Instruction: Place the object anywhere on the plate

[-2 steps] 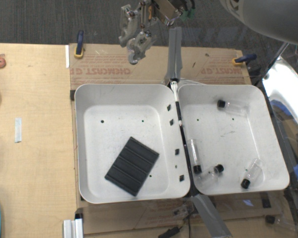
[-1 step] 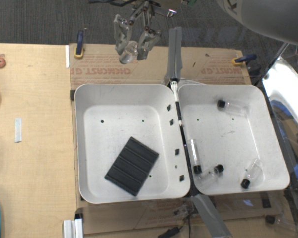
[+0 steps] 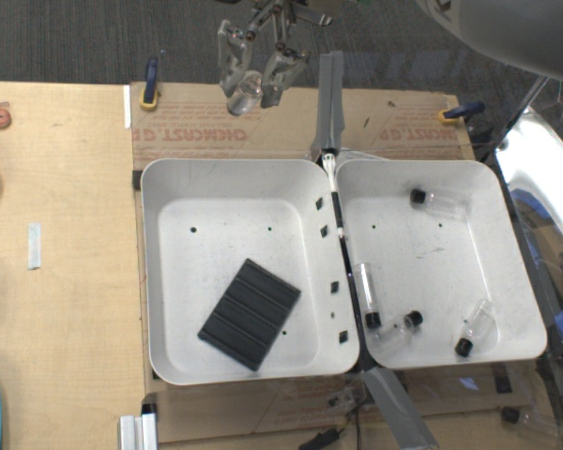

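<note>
Lab bench: bins [image 3: 159, 279], clear vials [image 3: 366, 293]

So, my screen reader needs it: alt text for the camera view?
A robot hand holding a clear vial hangs above the bench, behind the left bin, which holds a dark ribbed plate. The right bin holds several clear black-capped vials.

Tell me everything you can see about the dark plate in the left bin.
The dark plate is a flat black rectangular slab with ridges running along its length; it looks like rubber or plastic. It lies flat on the floor of the left bin, turned diagonally, toward the bin's near side. Nothing rests on it, and it touches none of the bin's walls.
</note>
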{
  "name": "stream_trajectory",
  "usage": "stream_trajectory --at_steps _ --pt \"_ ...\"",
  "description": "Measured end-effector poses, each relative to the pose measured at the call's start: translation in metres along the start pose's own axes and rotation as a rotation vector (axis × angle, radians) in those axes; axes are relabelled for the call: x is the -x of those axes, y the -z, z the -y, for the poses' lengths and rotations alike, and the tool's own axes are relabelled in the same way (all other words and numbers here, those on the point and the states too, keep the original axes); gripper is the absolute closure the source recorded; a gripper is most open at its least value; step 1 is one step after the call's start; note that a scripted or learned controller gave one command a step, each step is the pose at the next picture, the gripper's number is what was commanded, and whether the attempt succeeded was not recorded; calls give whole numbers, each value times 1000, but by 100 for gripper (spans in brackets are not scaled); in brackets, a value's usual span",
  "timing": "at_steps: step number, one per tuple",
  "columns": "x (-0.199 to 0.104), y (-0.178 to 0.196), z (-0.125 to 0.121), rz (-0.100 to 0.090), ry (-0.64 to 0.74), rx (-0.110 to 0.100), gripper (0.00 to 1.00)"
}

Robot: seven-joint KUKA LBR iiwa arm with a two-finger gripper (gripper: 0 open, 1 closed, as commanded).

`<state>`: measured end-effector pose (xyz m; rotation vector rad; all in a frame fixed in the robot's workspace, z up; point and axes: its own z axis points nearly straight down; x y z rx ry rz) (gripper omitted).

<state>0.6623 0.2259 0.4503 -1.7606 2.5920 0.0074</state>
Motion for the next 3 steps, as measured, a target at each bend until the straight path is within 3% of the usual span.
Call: stream_trajectory --at_steps 3 --pt "-2 26 7 15 -20 -1 100"
